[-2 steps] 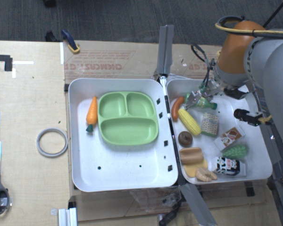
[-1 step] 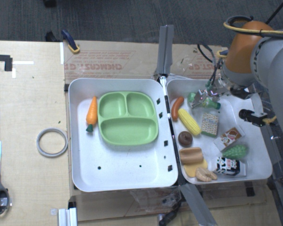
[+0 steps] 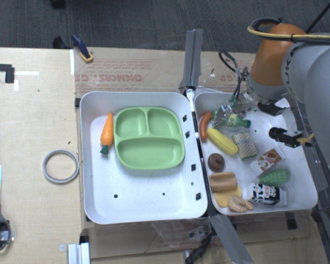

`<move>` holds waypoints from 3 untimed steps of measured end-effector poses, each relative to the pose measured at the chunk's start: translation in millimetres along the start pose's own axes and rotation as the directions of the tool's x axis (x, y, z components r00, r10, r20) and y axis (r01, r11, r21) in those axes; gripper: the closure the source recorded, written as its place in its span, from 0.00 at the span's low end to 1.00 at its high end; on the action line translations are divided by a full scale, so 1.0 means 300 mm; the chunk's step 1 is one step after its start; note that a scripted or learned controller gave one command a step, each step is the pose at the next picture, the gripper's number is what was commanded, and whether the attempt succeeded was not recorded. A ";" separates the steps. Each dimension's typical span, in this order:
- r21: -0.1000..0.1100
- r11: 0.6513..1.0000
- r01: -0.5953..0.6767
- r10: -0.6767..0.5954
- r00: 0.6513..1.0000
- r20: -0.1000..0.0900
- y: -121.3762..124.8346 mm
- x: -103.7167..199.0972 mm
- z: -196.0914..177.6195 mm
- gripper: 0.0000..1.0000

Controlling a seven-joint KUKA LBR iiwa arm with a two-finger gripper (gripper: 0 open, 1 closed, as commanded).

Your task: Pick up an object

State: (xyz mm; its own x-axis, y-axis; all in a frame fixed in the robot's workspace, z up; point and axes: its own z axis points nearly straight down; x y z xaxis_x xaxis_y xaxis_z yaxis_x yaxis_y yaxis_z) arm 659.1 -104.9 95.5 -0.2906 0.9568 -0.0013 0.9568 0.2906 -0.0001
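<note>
A: Bins first: you have the left bin with a green divided plate and a toy carrot just beside its left edge, and the right bin, crowded with toy food. The arm reaches in from the right over that bin's far end.

B: And the gripper?

A: The gripper is low at the far left corner of the right bin, right over a green item I can't identify. Whether it is open or closed, you cannot tell from this view.

B: What should I aim for?

A: Nearest candidates are that green item, the corn cob just nearer, and the red sausage against the left wall. They lie close together, so I'd judge a clean grasp needs you to centre on one, descend straight, and close across its narrow side. Smaller pieces, like the chocolate doughnut, lie nearer still.
</note>
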 end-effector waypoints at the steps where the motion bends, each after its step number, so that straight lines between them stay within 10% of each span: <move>1: 0.000 1.000 -0.002 0.002 1.000 -0.001 -0.201 0.068 0.012 0.00; 2: -0.001 1.000 -0.005 0.005 1.000 0.000 -0.201 0.064 -0.020 1.00; 3: 0.000 1.000 0.015 -0.015 1.000 0.000 -0.052 0.256 -0.321 1.00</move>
